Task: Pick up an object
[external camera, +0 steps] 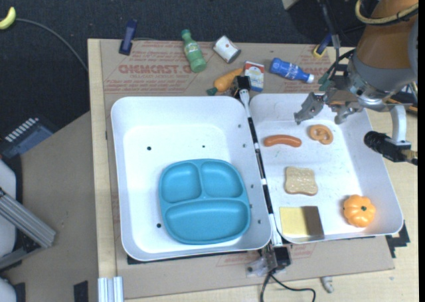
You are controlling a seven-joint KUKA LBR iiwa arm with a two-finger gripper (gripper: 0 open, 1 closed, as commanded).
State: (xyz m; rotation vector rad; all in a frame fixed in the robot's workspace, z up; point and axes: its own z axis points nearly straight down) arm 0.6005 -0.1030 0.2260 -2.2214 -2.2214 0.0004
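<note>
Tool (324, 112) spread, empty, above pretzel (321, 134) at bin's (372, 181) 12 o'clock; light, stiff, looks brittle — pinch across outer edges.

I see even, bright overhead light; the white bins (133, 161) nearly wash out, with soft glare on their floors. Shadows are short and faint beside the blue tray (202, 200). Focus is slightly soft throughout, and the dark floor beyond the bins loses detail.
</note>
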